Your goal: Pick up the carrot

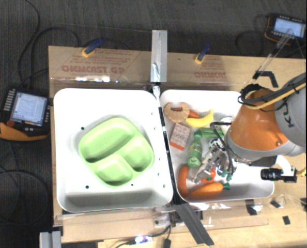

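The long orange carrot [206, 190] lies against the bottom wall of the right white bin [246, 194], lower centre-right of frame. The metal two-finger gripper [209, 168] hovers just above it among crowded items; whether it is clenched, I cannot tell.

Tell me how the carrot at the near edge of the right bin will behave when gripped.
The carrot looks smooth and tapered, so it may slip toward its thin end under a squeeze. Its rounded body lies flat along the right bin's near wall, so a nudge could roll it. It appears rigid, probably toy plastic and light. The hand hangs just above it.
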